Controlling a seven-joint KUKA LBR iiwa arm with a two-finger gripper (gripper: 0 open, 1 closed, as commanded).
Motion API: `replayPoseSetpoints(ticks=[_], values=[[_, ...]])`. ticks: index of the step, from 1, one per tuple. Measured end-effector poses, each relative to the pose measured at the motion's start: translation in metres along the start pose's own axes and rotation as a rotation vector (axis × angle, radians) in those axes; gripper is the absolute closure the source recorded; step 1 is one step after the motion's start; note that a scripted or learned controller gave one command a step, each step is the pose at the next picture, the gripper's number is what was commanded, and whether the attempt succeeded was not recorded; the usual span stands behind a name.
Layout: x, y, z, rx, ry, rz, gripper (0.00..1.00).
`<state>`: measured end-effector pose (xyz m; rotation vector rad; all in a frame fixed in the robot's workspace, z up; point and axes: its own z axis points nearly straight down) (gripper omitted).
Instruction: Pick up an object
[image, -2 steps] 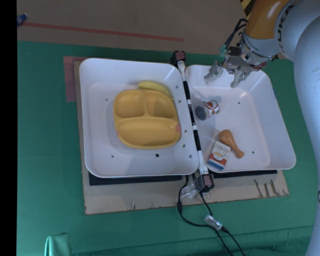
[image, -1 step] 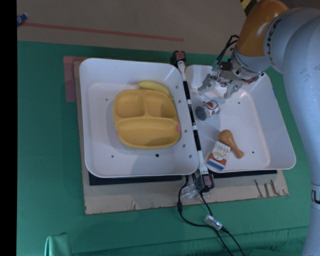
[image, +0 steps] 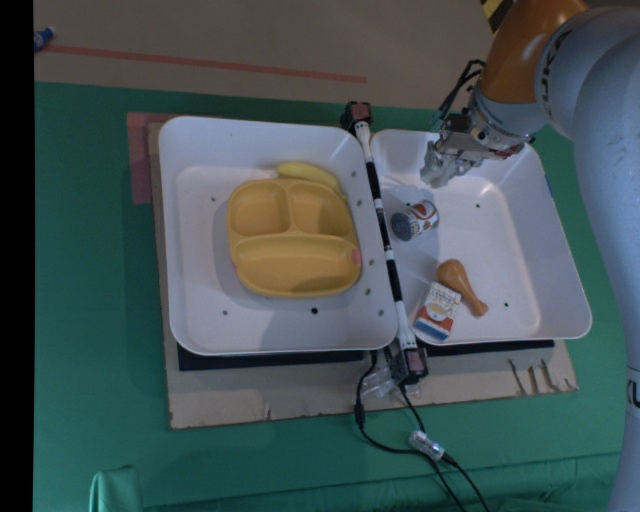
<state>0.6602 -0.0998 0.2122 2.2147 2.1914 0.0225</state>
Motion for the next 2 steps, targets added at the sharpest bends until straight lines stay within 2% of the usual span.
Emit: replayPoseSetpoints(ticks=[1,2], values=[[0.000,0.000,0.000,0.001,0.000,0.000,0.00],[0.000,-0.018,0.024,0.015,0.001,-0.005,0.00]])
